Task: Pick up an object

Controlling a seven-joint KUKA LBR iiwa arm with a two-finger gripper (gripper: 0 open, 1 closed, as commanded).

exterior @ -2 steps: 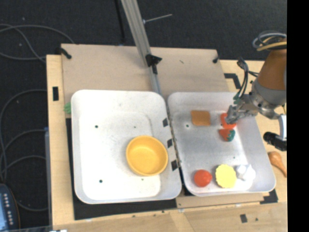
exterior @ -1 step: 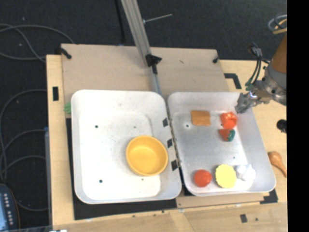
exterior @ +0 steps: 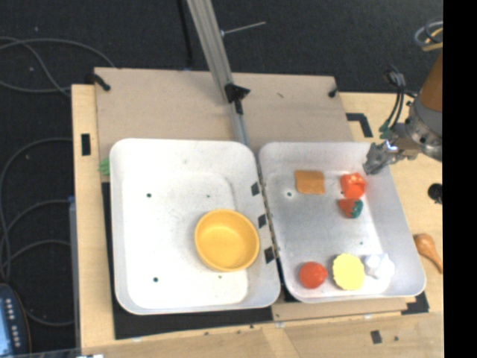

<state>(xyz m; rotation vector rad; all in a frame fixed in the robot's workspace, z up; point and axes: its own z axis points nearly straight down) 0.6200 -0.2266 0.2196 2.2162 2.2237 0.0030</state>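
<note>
Grey claw [exterior: 376,157], its grip unreadable, hovers at the right bin's [exterior: 395,207] far right rim, empty, likely lining up on the red toy [exterior: 352,185] just near and left of it.

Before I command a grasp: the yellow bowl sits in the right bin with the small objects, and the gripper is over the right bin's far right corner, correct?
Not quite. In the camera view the yellow bowl sits alone in the left bin; the gripper is over the right bin's far right corner.

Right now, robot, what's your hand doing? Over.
Hand over right bin's far edge, nothing in it. Nearest: red toy, tan block. Nothing blocking.
</note>
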